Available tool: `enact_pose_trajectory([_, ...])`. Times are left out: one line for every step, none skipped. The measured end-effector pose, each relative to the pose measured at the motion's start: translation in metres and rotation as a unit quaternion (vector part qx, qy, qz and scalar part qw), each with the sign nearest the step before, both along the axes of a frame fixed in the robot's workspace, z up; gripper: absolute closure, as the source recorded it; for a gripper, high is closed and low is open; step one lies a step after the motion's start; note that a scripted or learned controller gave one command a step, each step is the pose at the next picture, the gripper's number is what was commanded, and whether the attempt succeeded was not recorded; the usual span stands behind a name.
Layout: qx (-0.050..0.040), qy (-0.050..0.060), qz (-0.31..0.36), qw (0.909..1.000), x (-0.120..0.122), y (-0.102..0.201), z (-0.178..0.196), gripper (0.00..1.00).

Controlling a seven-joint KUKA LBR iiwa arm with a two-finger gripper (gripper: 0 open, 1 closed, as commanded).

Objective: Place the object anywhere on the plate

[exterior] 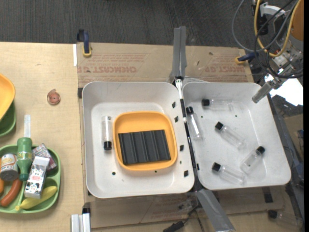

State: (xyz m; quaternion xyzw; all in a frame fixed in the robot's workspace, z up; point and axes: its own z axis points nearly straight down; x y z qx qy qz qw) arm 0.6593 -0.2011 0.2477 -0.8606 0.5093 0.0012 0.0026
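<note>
An orange plate (144, 123) with a black ribbed insert (145, 146) lies in the left bin (91, 178). A clear vial with a black cap (106, 133) lies beside the plate's left edge, on the bin floor. Several more clear vials with black caps lie scattered in the right bin (277, 173), among them one near the back (217, 103), one in the middle (230, 135) and one at the front (227, 173). My gripper (262, 92) hangs over the right bin's back right corner, apart from every vial, and I see nothing held in it.
Another vial (192, 123) lies along the right bin's left wall by the divider. A green tray of toy food (29, 178) and a yellow bowl (5, 100) sit on the bench at far left. Cables hang at the top right.
</note>
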Motion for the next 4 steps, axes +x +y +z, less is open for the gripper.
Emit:
enact_pose_trajectory([-0.0006,-0.001,0.1,0.995,0.001,-0.001,0.002,0.0])
enact_pose_trajectory([-0.0012,-0.001,0.162,0.9869,0.001,-0.009,0.027,0.0])
enact_pose_trajectory([-0.0012,-0.002,0.338,0.9411,0.001,0.011,-0.002,0.0])
enact_pose_trajectory([-0.0014,-0.003,0.423,0.9063,0.0,-0.018,0.002,0.0])
